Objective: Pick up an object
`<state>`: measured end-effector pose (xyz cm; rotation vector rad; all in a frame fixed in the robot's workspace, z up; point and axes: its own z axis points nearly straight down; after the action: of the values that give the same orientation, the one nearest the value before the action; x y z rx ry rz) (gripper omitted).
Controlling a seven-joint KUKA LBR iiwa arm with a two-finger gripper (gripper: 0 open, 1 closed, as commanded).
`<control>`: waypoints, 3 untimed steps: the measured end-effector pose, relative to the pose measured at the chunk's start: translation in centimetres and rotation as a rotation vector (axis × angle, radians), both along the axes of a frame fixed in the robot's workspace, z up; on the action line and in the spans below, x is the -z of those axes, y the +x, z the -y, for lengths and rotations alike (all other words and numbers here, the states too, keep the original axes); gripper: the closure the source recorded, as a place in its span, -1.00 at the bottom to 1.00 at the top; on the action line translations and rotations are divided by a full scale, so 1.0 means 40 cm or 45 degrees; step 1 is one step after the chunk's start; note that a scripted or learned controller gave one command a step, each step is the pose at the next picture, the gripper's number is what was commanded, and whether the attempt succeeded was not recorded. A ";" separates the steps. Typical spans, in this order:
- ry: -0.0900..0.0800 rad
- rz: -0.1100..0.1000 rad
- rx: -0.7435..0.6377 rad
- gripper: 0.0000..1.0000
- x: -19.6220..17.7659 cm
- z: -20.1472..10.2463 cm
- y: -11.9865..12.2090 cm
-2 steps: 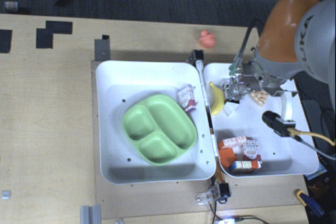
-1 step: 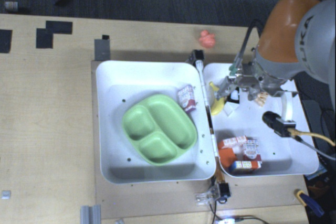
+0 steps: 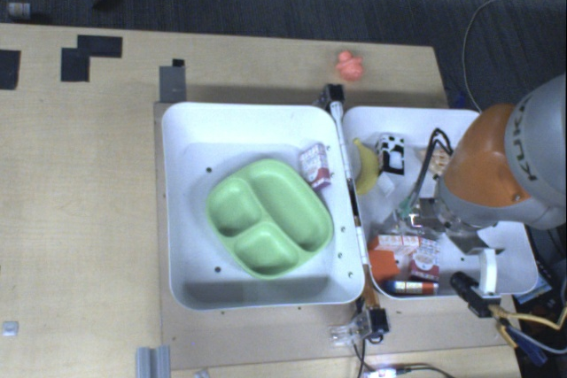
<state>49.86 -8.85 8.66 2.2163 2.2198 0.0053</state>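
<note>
- The grey arm with its orange band [image 3: 478,168] reaches in from the right and hangs over the right-hand shallow white plastic bin [image 3: 403,118].
- The two-finger gripper [image 3: 416,221] points down into the lower middle of that bin, just above a clutter of small things. From this angle I cannot tell whether it is spread or pressed together, and nothing can be seen held in it.
- Just below the gripper lie crumpled red-and-white paper packets [image 3: 418,252], touching one another.
- A flat orange block [image 3: 383,263] sits to their left, against the bin's left wall.
- A short red-and-black marker-like stick [image 3: 412,286] lies along the bin's near edge, just beneath the packets.
- Farther up the same bin, a yellow banana-shaped soft toy [image 3: 366,168] lies near the left wall, with a black-and-white patterned cube [image 3: 390,153] just beside it on the right.
- The left-hand shallow white plastic bin [image 3: 186,190] holds a pale green plastic plate with three compartments [image 3: 268,215], lying flat in the middle.
- A small red-and-white wrapper [image 3: 314,165] rests at the plate's upper right edge.
- On the pale wooden bench [image 3: 80,217], beyond the bins, sits a small pink rubbery lump [image 3: 350,65], well apart from the gripper.
</note>
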 end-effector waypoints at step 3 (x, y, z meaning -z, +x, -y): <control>-0.001 0.017 -0.004 1.00 -0.055 -0.003 0.011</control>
<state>50.32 -8.73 10.88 2.2057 2.2164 0.0190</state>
